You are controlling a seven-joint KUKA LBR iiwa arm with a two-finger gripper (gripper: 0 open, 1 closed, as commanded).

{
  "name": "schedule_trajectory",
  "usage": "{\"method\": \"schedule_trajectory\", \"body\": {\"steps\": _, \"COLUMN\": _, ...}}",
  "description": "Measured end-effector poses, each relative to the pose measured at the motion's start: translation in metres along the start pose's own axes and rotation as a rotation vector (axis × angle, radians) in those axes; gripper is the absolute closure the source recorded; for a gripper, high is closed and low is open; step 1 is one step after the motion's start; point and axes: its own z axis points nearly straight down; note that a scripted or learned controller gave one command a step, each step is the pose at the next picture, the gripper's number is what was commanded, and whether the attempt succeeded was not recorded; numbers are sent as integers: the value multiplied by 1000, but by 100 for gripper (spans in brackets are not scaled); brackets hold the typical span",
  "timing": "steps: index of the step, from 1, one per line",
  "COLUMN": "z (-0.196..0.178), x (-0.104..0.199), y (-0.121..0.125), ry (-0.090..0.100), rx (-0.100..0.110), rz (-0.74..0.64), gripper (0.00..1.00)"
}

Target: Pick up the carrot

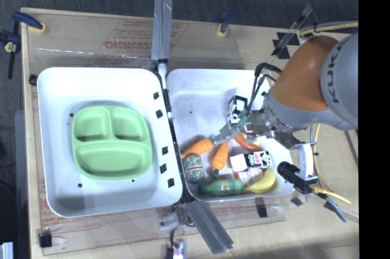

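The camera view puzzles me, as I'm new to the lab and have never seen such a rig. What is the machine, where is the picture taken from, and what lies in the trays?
It is one fixed camera above a bench, looking down at a slant. The grey arm with the orange band is a robot reaching in from the right; its gripper hangs low over the right bin. That bin holds toy food: three orange carrots, a small can, a green bottle, a banana and a black-and-white carton. The left bin holds a green divided plate. Whether anything is held cannot be made out.
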Motion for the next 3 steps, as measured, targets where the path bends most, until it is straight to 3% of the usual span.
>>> {"method": "schedule_trajectory", "body": {"steps": 1, "z": 111, "x": 36, "y": 6, "ry": -2, "rx": -1, "rz": -128, "gripper": 0}}
{"method": "schedule_trajectory", "body": {"steps": 2, "z": 101, "x": 37, "y": 7, "ry": -2, "rx": -1, "rz": -135, "gripper": 100}}
{"method": "schedule_trajectory", "body": {"steps": 3, "z": 10, "x": 89, "y": -14, "ry": -1, "rx": -2, "rz": -80, "gripper": 100}}
